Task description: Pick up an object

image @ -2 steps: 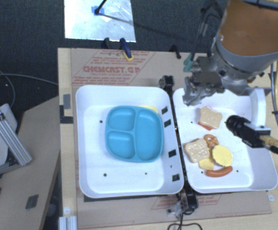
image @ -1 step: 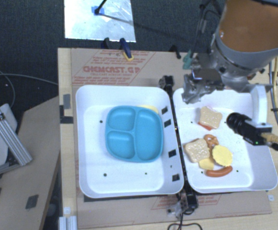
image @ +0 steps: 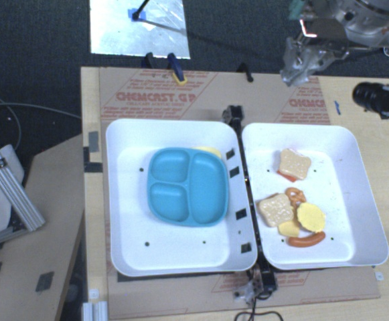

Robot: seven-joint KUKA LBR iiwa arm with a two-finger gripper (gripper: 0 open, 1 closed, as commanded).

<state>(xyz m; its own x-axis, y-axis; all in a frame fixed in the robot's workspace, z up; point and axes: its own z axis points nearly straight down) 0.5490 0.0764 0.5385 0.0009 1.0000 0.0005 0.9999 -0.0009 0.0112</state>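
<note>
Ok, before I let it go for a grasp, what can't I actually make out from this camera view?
- Pincer: blurred and small, above the right bin; open or shut cannot be told.
- Arm: cut off by the top and right edges.
- Yellow item: mostly hidden behind the blue divided plate in the left bin; identity unclear.
- Pretzel-like piece: too small to identify, crowded by the bread slice and yellow round.

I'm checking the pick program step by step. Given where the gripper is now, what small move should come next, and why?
Probably bring the gripper toward the camera until it hangs over the right bin. It sits high, beyond the bins' far edge, and the food lies in that bin; the toast slice is nearest and apart from the rest.
</note>
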